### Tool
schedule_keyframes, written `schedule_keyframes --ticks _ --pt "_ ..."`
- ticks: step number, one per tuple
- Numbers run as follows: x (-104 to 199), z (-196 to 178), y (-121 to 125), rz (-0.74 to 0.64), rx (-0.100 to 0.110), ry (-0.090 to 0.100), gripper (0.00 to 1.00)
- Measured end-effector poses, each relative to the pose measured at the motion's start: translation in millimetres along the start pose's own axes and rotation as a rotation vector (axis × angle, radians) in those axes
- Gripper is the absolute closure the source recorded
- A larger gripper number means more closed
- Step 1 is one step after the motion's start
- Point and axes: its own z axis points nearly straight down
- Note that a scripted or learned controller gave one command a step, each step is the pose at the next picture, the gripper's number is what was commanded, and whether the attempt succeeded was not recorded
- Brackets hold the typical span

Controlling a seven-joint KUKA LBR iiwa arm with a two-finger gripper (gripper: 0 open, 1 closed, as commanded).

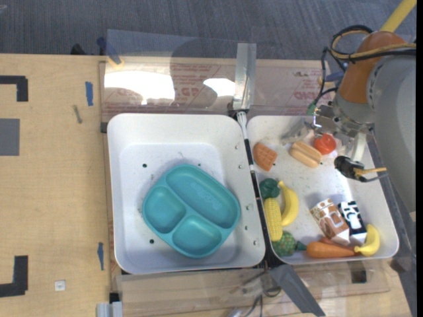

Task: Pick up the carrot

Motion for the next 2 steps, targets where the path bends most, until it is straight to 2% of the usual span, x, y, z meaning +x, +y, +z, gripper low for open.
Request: schedule_keyframes --ticks 1,2 --pt "-6.6 2.1 -69.5 0.483 -0.011 0.001 0.0" --pt "-17.8 0.1 -80.0 0.677 -0.019 0.006 0.0"
